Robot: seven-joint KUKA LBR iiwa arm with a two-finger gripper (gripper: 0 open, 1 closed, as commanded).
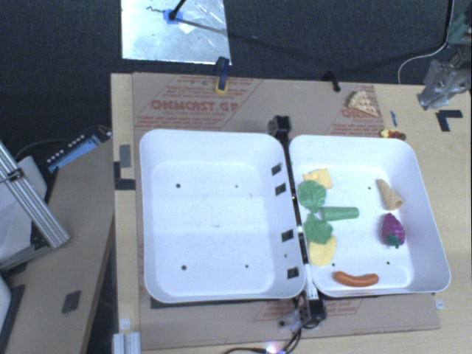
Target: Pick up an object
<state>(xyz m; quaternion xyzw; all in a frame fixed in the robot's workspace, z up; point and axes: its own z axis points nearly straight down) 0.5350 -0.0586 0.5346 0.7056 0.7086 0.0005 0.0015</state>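
Cardboard sheet (pixel 221 98) covers the bench and carries two white bins that touch at their middle edge. The left bin (pixel 214 220) shows a bare floor. The right bin (pixel 424 198) holds all the toys, which lie well apart from the gripper (pixel 442 87), toward 7 o'clock from it. The gripper hangs at 2 o'clock, outside the bins; how far open it is, or what it holds, I cannot tell. The green leaves (pixel 313 211) and green cylinder (pixel 339 213) lie near the middle edge. The sausage (pixel 355 278) is at 6 o'clock and the purple eggplant (pixel 393 230) and cone (pixel 389 193) at 3 o'clock, with free floor around them.
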